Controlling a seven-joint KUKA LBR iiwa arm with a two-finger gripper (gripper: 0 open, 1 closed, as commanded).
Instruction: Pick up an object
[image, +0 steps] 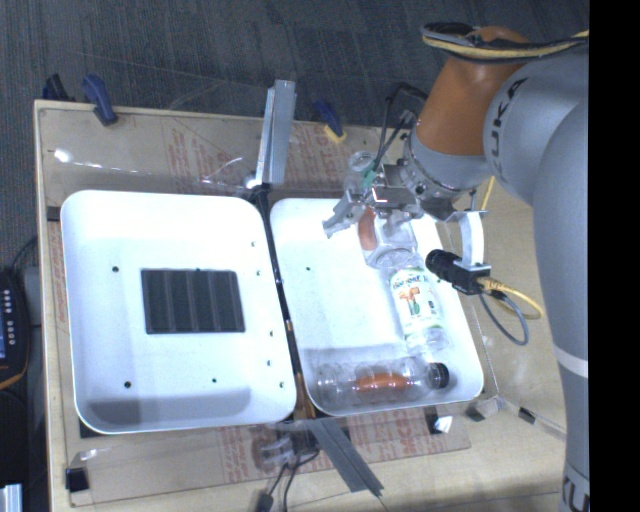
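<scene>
My gripper (368, 212) hangs over the back part of the right bin (310, 300), on the grey arm that comes in from the upper right. A small reddish-brown thing (368, 233) shows just under it; I cannot tell whether it is held. A clear plastic bottle with a white label (416, 305) lies lengthwise along the bin's right side, its top end close below the gripper. A second clear bottle (378, 379), with orange contents and a black cap, lies across the bin's front wall.
The left bin (100, 300) holds a dark ribbed rectangle (193, 300). A grey metal post (273, 135) stands behind the gap between the bins. A black cable connector (455, 268) hangs off the arm over the right bin's right edge.
</scene>
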